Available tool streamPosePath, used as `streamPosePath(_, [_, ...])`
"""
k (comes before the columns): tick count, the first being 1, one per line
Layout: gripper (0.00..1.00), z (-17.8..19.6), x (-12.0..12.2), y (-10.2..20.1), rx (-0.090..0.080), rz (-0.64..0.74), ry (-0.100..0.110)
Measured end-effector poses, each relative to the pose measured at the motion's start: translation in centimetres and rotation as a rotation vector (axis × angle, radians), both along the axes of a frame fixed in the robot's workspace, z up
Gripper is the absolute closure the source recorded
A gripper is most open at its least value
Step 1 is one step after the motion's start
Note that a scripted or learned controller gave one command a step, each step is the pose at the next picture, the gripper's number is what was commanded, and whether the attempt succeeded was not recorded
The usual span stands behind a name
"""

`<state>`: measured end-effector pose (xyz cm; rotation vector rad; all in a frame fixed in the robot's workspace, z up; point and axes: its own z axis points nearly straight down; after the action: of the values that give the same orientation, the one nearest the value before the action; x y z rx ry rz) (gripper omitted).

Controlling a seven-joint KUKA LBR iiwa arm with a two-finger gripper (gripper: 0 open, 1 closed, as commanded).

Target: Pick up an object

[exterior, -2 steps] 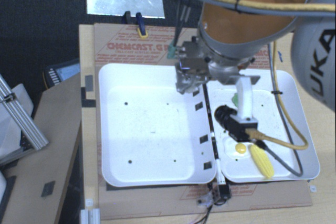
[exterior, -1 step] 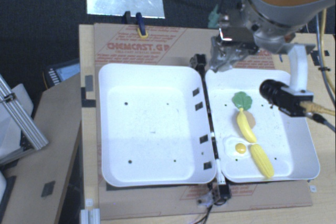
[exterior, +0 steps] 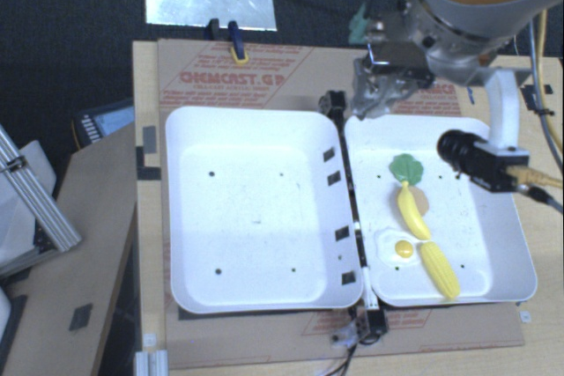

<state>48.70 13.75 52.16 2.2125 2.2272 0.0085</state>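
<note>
Four small toy foods are lying in the right-hand shallow white plastic bin [exterior: 502, 216], all in its middle and near half: a yellow plastic banana [exterior: 411, 210], a ridged yellow corn cob [exterior: 439, 269] just nearer the camera, a white fried egg with a yellow yolk [exterior: 398, 248] tucked beside the two, and a green leafy piece [exterior: 406, 166] at the banana's far end. A tan round piece seems to be peeking out from under the banana — too hidden to name. The left-hand white bin [exterior: 256, 207] is sitting alongside, the two meeting at a dark hinge strip.

Nothing is being carried. The tool [exterior: 379, 97] is hanging over the far rim of the right bin, well apart from the toys, and whether it is spread or closed I cannot tell — it is dark and blurred against the cardboard-covered surface [exterior: 264, 77]. A black camera on a white bracket [exterior: 480, 158] is jutting over the bin's right side.

My reading: the approach step is under way, no grasp begun. The next move is calling for travel toward the near half of the bin, then a descent over one piece — the banana or corn looks easiest, gripped across its narrow width.
</note>
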Motion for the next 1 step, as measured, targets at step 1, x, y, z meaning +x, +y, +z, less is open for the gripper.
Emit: streamPosePath(1, [1.0, 1.07, 0.04, 0.02, 0.001, 0.006, -0.001])
